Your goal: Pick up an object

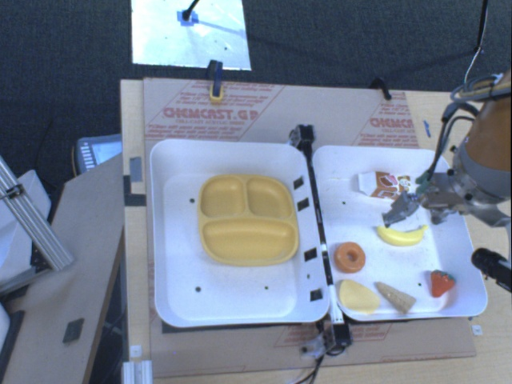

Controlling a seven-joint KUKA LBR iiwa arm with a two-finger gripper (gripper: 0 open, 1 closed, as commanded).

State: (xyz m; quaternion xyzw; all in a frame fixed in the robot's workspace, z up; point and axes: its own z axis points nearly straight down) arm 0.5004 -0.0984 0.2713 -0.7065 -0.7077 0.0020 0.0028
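the arm reaches in over the right bin (480,294), where all the loose pieces lie scattered flat on the floor of the tray, well spread so that each could be approached from above without crowding its neighbour. the pincer (400,212) hangs low over the middle of this bin, and its dark fingers point down and away from the wrist; they look close together at the tips, but the view is too small and blurred to tell whether they are spread or pressed shut, and nothing is seen pinched between them. the banana (401,235) lies just below the pincer tip, near enough that it seems the likely thing to be picked, though whether the fingers touch it cannot be made out. the small carton (382,184) lies just beyond the pincer, on the far side. nearer the front rim from the pincer sit the orange ring (350,257), the pale yellow slice (358,296) and the tan wedge (396,297), with the strawberry (442,282) off toward the arm's side. the yellow divided plate (246,218) rests alone in the left bin (172,214), well apart from the pincer, across the divider.
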